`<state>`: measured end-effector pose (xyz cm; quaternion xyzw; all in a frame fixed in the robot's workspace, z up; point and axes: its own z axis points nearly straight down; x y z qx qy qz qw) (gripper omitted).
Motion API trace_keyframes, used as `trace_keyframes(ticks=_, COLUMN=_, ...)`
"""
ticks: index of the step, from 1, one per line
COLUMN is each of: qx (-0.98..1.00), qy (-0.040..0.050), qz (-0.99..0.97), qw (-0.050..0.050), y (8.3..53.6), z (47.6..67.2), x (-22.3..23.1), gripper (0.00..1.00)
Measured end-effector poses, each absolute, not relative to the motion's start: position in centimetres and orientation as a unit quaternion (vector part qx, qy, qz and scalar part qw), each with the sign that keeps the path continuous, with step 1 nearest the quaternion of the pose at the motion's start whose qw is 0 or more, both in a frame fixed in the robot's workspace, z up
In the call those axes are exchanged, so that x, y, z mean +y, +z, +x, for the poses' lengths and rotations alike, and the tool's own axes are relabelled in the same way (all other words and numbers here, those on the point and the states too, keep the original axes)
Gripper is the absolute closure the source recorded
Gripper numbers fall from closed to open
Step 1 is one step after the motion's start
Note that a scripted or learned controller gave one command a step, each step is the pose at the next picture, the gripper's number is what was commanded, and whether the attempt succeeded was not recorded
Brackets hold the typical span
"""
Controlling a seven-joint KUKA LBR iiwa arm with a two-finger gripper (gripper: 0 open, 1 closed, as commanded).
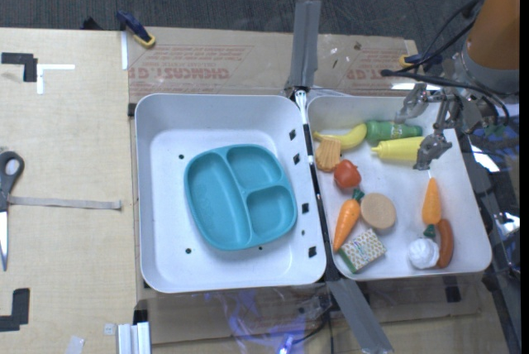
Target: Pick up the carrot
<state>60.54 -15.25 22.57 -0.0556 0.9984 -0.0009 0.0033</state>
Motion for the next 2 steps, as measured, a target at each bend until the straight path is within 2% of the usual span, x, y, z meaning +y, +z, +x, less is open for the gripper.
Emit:
trace_keyframes(ticks=1, qx=0.995, qy=-0.0044, qz=-0.097, qw=0.016, y=11.9, z=61.2, x=-20.0, gripper=0.0)
trace_keyframes(ticks=2, qx=0.98, qy=-0.0017, qz=-0.197, qw=0.004, y=12.1, z=58.8, x=-22.2, gripper=0.0)
